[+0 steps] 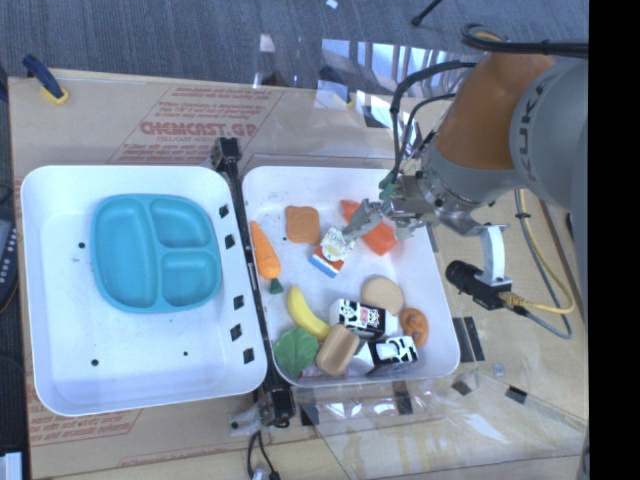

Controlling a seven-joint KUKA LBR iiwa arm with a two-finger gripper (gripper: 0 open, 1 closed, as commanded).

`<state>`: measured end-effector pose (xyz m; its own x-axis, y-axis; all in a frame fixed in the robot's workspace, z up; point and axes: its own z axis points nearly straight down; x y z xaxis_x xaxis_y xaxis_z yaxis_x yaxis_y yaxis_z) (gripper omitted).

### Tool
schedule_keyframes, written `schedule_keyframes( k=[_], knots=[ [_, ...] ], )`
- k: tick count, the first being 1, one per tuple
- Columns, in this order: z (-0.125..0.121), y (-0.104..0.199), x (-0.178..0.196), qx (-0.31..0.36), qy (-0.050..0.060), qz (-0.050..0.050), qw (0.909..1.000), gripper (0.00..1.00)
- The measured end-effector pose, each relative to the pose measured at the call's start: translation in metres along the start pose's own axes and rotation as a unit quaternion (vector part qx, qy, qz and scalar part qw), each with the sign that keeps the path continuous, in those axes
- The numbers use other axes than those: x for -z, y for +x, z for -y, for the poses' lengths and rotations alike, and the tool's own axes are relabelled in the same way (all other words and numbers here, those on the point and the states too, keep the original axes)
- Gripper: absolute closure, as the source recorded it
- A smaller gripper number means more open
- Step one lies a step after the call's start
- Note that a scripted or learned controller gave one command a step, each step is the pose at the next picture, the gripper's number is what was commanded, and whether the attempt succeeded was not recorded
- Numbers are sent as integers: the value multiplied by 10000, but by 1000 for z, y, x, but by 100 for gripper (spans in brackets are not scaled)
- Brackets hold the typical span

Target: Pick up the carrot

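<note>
The carrot [264, 251] is orange with a small green stub at its near end. It lies along the left wall of the right bin [440, 268], pointing roughly front to back, with nothing on top of it. My gripper [362, 221] hangs low over the upper middle of the same bin. It is well to the right of the carrot and apart from it. A red-orange block [379, 238] and a small white carton [330, 251] sit close under and beside the gripper. The wrist hides part of the bin's far right side.
In the right bin there are also a brown cookie [301, 223], a banana [305, 311], a green vegetable [295, 350], a bun [382, 293], a croissant [414, 325] and two black-and-white cartons [360, 317]. The left bin [50, 298] holds a blue divided plate [155, 250].
</note>
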<state>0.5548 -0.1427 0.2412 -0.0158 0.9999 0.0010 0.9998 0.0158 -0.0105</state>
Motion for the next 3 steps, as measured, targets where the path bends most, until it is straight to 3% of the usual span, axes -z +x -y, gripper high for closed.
schedule_keyframes(
  k=[1, 2, 3],
  knots=[
    [-6, 89, -53, -103, 23, -8, 9999, 0],
    [6, 130, -51, -689, 34, 7, 9976, 0],
    [6, 130, -51, -694, 32, 11, 9976, 0]
  ],
)
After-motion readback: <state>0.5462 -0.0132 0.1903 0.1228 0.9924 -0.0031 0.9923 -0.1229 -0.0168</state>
